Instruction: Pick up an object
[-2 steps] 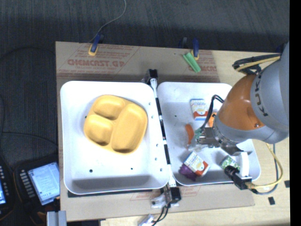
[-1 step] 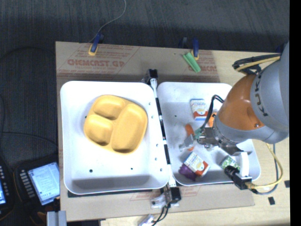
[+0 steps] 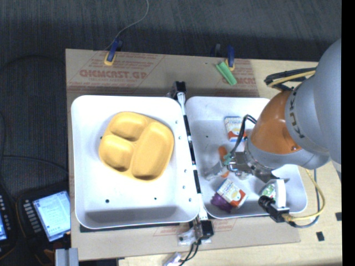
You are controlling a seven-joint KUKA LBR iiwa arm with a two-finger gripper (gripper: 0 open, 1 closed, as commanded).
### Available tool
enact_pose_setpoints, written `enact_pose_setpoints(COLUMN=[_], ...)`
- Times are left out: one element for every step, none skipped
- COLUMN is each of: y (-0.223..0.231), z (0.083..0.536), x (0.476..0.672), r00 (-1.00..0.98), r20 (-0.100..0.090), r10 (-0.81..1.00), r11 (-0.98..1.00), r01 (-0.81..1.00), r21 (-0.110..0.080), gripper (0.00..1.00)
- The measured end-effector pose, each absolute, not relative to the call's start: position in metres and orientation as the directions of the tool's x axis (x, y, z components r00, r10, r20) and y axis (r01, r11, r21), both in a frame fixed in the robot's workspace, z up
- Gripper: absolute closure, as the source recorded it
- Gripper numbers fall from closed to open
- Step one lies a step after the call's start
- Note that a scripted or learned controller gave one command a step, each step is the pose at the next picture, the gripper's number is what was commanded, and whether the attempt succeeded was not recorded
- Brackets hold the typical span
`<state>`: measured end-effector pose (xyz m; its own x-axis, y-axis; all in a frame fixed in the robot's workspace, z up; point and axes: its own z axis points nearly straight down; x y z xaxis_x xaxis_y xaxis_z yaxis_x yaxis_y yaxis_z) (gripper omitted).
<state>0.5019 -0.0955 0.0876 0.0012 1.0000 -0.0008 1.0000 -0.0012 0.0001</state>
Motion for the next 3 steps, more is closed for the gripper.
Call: enact_pose_setpoints(y=[-0.0959,-0.0958,-0.0958], z=[0.0987,0.0986,0.1081], x=[0.5042,0.5041,0.5043], r00=[0.002,0.002,0.002], r20=[-0.003,-0.003,-0.003], r10=[1.000,1.000,1.000], r11=[-0.002,-0.002,-0.001], r01=[1.000,1.000,1.000], r21=[0.008,0.008,0.007], gripper=[1.00,0.00,1.00])
